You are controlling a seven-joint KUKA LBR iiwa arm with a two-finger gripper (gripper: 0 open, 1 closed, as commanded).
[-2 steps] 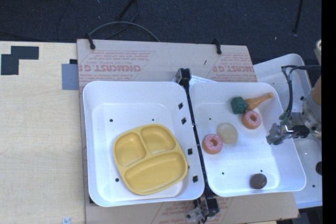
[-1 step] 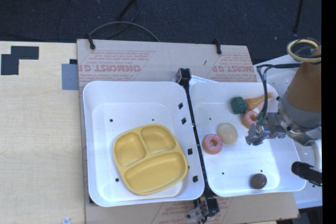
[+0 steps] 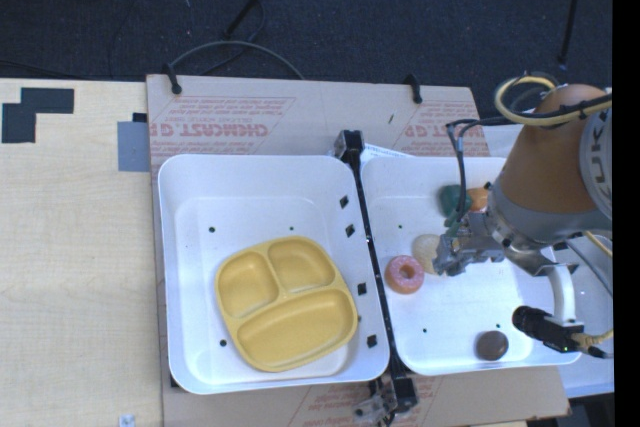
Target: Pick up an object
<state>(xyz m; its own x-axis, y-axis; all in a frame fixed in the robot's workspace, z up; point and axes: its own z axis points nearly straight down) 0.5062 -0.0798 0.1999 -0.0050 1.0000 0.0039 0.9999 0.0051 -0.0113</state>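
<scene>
**Claw low in the right bin, crowded targets**

I'm watching the claw (image 3: 452, 255) sit low in the right bin (image 3: 440, 355), just right of the pale round piece (image 3: 428, 250) and near the pink doughnut (image 3: 405, 274), both close to the divider between the bins. My worry is a miss: those two lie almost touching, so a descent between them could nudge either aside or pinch nothing. The green thing (image 3: 452, 198) and orange thing (image 3: 478, 198) toward the bin's far edge are partly hidden by the arm, so I can't judge them. A brown lump (image 3: 491, 346) lies near the front right corner. From here I cannot tell how the claw stands, and I see nothing held. The yellow tray (image 3: 288, 303) rests in the left bin (image 3: 190, 215).
</scene>
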